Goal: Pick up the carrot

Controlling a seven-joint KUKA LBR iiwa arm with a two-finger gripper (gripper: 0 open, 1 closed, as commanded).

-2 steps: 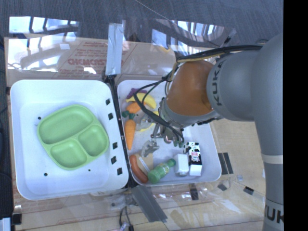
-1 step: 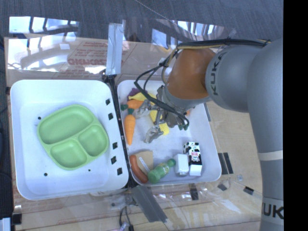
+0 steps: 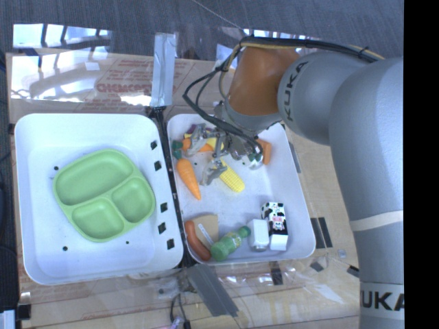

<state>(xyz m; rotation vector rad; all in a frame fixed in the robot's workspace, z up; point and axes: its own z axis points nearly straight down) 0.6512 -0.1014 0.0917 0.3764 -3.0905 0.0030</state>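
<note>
The orange carrot (image 3: 188, 177) lies at the left side of the right bin (image 3: 291, 204), its tip pointing toward the front. My gripper (image 3: 214, 157) hangs over the back half of that bin, just right of the carrot's thick end, among several toys. Its metal parts sit close to the corn cob (image 3: 232, 179). The grey arm with its orange band (image 3: 257, 81) reaches in from the right above it. Nothing shows between the fingers.
The left bin (image 3: 41, 252) holds a green divided plate (image 3: 103, 194). In the right bin lie a hot dog (image 3: 197, 240), a green bottle (image 3: 230, 244), a white cup (image 3: 259, 233) and a cow-print milk carton (image 3: 276, 223). More small toys sit under the wrist.
</note>
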